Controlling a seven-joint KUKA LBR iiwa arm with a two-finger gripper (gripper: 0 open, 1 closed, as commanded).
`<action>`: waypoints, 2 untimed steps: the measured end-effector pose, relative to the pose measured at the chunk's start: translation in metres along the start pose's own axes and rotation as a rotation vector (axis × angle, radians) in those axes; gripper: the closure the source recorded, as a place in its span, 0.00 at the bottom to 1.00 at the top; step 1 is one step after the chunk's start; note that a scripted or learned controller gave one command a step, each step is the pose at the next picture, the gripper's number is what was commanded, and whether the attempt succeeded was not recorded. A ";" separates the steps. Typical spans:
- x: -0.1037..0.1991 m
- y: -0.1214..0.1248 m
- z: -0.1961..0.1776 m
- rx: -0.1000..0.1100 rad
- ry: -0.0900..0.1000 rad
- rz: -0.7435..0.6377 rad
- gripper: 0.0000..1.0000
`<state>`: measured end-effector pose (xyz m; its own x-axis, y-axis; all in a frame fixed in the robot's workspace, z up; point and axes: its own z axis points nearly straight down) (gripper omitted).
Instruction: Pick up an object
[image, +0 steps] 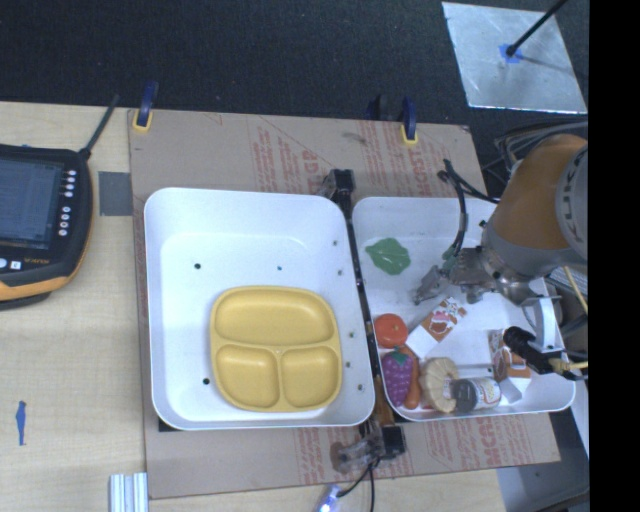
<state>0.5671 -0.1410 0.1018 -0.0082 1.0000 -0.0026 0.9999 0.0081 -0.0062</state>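
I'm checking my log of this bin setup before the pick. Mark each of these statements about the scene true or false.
1. The yellow tray lies in the left bin. True.
2. The green piece lies in the left bin. False: it lies in the right bin.
3. The gripper is over the right bin. True.
4. The grapes sit on the yellow tray. False: they lie in the right bin, near its front left corner.
5. The tomato is right beside the grapes. True.
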 end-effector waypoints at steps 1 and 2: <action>0.013 -0.029 0.010 -0.003 0.001 0.004 0.00; 0.012 -0.027 -0.001 -0.008 0.000 -0.001 1.00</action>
<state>0.5400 -0.1290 0.1027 -0.0089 1.0000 -0.0030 1.0000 0.0089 0.0014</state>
